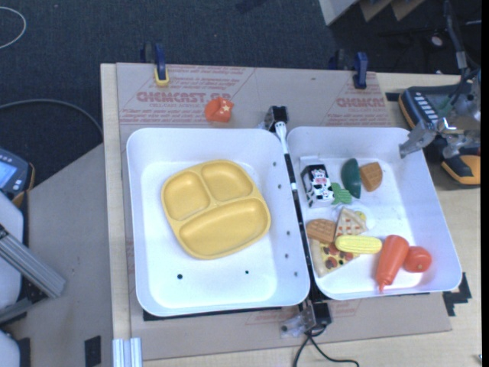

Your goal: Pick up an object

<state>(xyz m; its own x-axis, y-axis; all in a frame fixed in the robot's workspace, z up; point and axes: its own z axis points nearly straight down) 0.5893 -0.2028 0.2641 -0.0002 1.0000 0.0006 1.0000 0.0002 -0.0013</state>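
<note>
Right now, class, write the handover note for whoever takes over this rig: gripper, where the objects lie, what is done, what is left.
Gripper: at the right bin's upper right rim, above the toys, holding nothing that can be seen; open or shut cannot be told.
Right bin: cow toy, green vegetable, brown bread piece, waffle, corn cob, carrot, tomato.
Left bin: yellow divided plate.
Orange toy lies on the board behind the bins.
Done: nothing lifted. Left: descend, grasp one object, lift.
</note>
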